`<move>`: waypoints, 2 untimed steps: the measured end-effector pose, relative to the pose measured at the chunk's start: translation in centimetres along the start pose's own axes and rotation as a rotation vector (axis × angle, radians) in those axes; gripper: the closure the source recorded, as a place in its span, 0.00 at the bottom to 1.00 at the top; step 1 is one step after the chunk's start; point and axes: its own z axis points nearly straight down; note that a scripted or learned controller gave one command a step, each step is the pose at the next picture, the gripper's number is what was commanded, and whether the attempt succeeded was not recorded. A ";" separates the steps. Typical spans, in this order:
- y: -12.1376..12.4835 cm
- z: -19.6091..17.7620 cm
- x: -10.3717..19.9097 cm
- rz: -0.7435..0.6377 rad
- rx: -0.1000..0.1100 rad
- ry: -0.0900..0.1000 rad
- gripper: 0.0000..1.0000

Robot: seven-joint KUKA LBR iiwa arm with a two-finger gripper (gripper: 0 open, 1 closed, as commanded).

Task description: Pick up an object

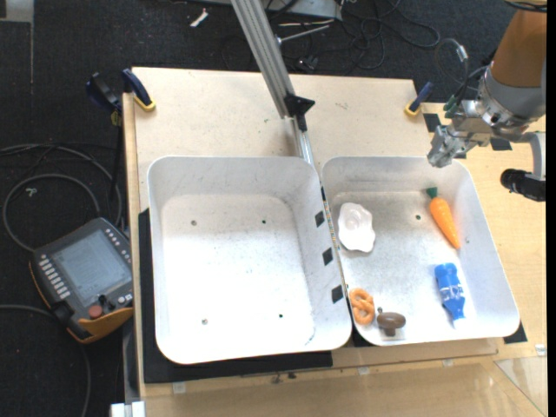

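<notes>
The bench (pixel 226 111) carries two white bins side by side. The left bin (pixel 174 189) is the larger-looking of the pair; the right bin (pixel 395 176) holds all the loose things and serves as the landmark here.

The arm (pixel 521 50) comes in from the right, and its gripper (pixel 441 152) hangs over the right bin's far right corner, just above the rim. Nothing sits between its fingers; whether the jaws are open or closed cannot be told at this angle.

Inside the right bin, a white lump (pixel 356 228) lies near the left wall, toward the far side. A carrot (pixel 444 219) lies by the right wall, just below the gripper but apart from it, its green end pointing toward the jaws. A blue packet (pixel 448 291) lies nearer, along the same wall. A pretzel (pixel 361 305) and a brown mushroom (pixel 391 322) sit close together at the near left corner, well apart from the gripper.
</notes>
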 end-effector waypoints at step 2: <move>-2.2 -1.4 9.1 -0.004 0.009 0.005 1.00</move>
